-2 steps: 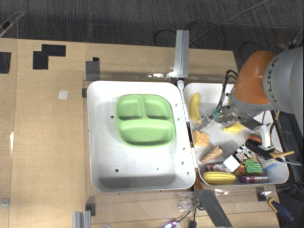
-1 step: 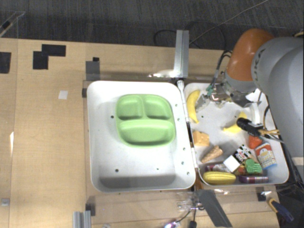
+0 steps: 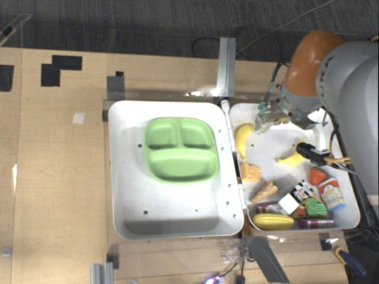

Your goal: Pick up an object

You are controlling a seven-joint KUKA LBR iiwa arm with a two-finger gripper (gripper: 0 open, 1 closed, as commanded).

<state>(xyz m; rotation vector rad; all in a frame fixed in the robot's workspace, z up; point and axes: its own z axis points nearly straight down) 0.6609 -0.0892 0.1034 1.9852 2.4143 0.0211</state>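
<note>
Grey arm [image 3: 349, 81] hanging over right bin's [image 3: 355, 218] back edge, gripper [image 3: 269, 116] state unclear; lemon [image 3: 243, 139] lying just beside, hugging left wall; bare floor stretching between.

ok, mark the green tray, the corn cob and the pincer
green tray [image 3: 180, 149], camera view, middle divider
corn cob [image 3: 273, 220], camera view, mid-body
pincer [image 3: 267, 116], camera view, at its fingertips

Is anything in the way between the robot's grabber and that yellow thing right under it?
Nothing visible is. The end effector hangs at the top of the right bin, and the yellow fruit lies just beside and below it, with bare white bin floor between them.
</note>
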